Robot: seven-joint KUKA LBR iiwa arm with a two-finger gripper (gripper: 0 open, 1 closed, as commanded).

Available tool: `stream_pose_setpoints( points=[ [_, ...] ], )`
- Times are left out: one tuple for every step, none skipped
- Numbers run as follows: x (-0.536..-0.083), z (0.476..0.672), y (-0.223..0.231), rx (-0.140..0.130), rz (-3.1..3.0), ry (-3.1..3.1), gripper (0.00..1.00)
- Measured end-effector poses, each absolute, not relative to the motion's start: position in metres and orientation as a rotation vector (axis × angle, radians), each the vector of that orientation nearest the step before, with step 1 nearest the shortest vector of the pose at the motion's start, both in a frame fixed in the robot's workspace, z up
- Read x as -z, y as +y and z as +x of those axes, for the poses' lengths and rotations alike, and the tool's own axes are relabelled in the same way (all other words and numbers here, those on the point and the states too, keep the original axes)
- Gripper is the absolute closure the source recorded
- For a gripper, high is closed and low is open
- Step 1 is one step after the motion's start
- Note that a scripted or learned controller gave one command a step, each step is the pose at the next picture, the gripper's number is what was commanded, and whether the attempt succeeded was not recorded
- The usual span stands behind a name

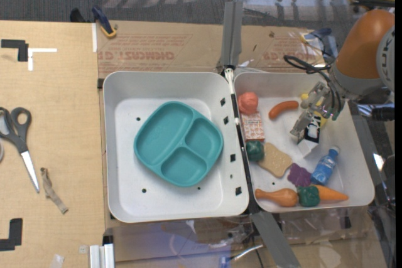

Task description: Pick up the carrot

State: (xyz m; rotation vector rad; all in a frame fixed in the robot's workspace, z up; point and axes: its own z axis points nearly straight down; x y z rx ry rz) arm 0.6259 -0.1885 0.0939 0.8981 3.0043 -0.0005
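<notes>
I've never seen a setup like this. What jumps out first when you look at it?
The teal divided plate stands out, lying alone in the left bin. The right bin holds a jumble of toy food, with the carrot near its front edge beside a small blue bottle. Above that bin hangs the arm's gripper, under an orange band.

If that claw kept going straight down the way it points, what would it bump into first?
Probably the bare floor of the right bin. The gripper hangs above it, away from the carrot, though depth is unclear.
</notes>
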Motion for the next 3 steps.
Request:
stream_pose_setpoints(
  points=[
    [-0.125,0.548,-0.151,0.000,0.656,3.070,0.00],
    [-0.091,0.503,-0.094,0.000,0.852,3.024,0.00],
    [-0.092,0.547,-0.095,0.001,0.512,3.097,0.00]
  ],
)
